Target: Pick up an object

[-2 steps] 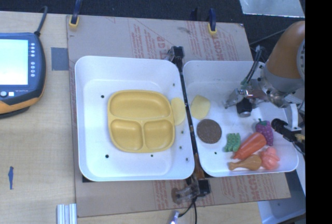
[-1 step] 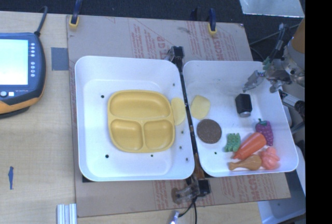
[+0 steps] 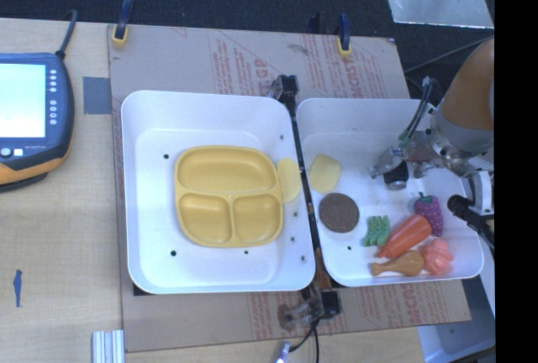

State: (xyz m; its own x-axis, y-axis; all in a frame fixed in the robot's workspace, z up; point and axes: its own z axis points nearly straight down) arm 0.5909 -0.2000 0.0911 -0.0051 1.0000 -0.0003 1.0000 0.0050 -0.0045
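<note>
1. A teach pendant (image 3: 25, 118) with a pale screen is lying at the far left of the wooden bench (image 3: 59, 269), and the frame edge is cutting it off.
2. A cardboard sheet (image 3: 210, 59) is lying under both bins, and two blue clamps (image 3: 122, 23) are gripping its far edge.
3. The left bin (image 3: 143, 185) is holding a yellow divided plate (image 3: 229, 195), which is sitting flat near the bin's middle and showing three compartments.
4. A pale yellow slice (image 3: 288, 180) is lying against the plate's right rim, close to the left bin's right wall.
5. The right bin (image 3: 353, 113) is holding the loose items. A pale yellow piece (image 3: 324, 172) is lying near its left wall, and a brown disc (image 3: 339, 212) is lying just in front of that piece.
6. A green toy (image 3: 377, 230) is lying right of the disc and touching an orange carrot (image 3: 405, 235), which is lying at a slant.
7. A tan drumstick (image 3: 397, 267) is lying by the near wall, touching a pink-orange piece (image 3: 438, 255).
8. A purple grape bunch (image 3: 428, 213) is lying at the carrot's upper right end.
9. The gripper (image 3: 403, 161) is hanging over the right bin's far right part, up and left of the grape bunch and apart from the items. Whether it is open or closed cannot be told.
10. The grey arm (image 3: 471, 92) is reaching in from the right.
</note>
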